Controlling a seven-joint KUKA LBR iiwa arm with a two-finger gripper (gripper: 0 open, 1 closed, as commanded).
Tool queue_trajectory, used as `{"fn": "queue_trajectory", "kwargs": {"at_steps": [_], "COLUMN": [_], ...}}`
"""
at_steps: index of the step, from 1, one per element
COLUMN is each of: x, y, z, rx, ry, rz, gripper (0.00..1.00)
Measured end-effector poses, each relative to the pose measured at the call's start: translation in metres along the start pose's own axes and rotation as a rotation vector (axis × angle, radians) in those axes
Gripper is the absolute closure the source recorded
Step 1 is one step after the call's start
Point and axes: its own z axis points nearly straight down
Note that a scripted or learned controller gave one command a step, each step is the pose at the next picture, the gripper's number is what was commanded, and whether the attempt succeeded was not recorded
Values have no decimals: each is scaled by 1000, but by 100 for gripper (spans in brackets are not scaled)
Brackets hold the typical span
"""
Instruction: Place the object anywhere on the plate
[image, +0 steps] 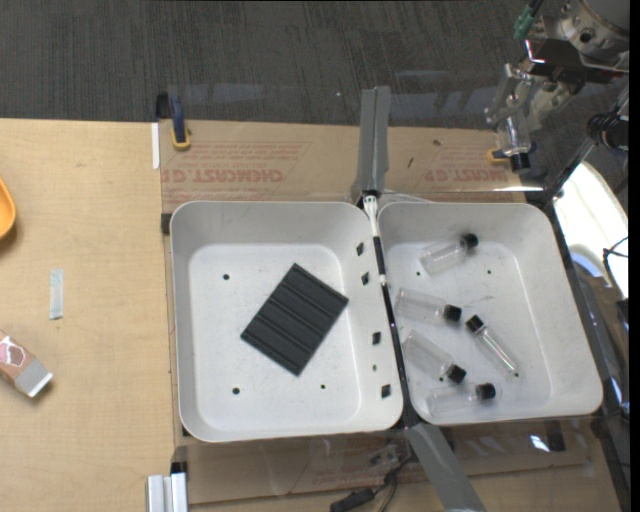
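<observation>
A black ribbed rectangular plate (295, 318) lies tilted in the middle of the left bin (185, 300). Several clear vials with black caps lie scattered in the right bin (560, 300); one vial (445, 252) is near the back, another (490, 342) toward the right, and a third (460, 397) at the front. My gripper (513, 120) hangs high at the upper right, beyond the back edge of the right bin, away from the vials and the plate. Nothing shows in its grasp.
A grey divider bar (375, 130) runs up from between the bins. Clamps (178, 132) sit on the cardboard behind the bins. On the bench to the left lie a small grey strip (56, 295) and a pink-and-grey block (22, 366).
</observation>
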Motion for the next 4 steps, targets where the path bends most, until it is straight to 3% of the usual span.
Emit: {"fn": "queue_trajectory", "kwargs": {"at_steps": [1,2,3,4], "x": [56,104,103,227], "y": [-4,-7,-6,-35], "z": [-16,-16,-24,40], "rx": [-2,-2,-3,-2], "ry": [0,0,-1,0], "rz": [-499,-1088,-1083,-1135], "gripper": [100,100,100,100]}}
